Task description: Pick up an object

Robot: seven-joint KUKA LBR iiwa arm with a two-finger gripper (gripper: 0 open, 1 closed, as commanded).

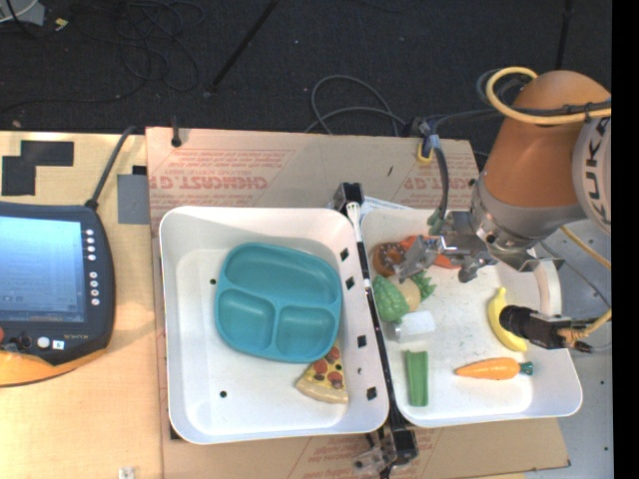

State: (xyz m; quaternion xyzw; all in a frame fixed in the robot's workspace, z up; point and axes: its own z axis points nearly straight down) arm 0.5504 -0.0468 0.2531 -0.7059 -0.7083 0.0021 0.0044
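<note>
Two white bins side by side on the bench, so going left to right: a tablet-style pendant (45, 282) with a lit screen sits on the wood at the far left, well apart from everything else. Next is the left bin (190, 407), with a teal divided plate (278, 302) in the middle and a toy pizza slice (324, 377) just beside the plate's lower right corner.

Right bin (559, 402) is where the action is. Near its left wall there's a green leafy toy (391, 297), a pale whitish piece (417, 323) next to it, and a green stick-like block (416, 377) lying lengthwise toward the front. A toy carrot (489, 370) lies crosswise near the front right, with a banana (504, 319) just above it (partly behind some black hardware).

The gripper (424, 255) is at the back left of that bin, low over a small pile: a brownish round toy (387, 259) and something orange-red (411, 241). I'd guess the brown one is the target, lying just left of the fingertips. It looks round, so no long axis to line up with. Whether the fingers are wide or closed, I honestly can't tell; the clutter hides them. Nothing visibly held.
</note>
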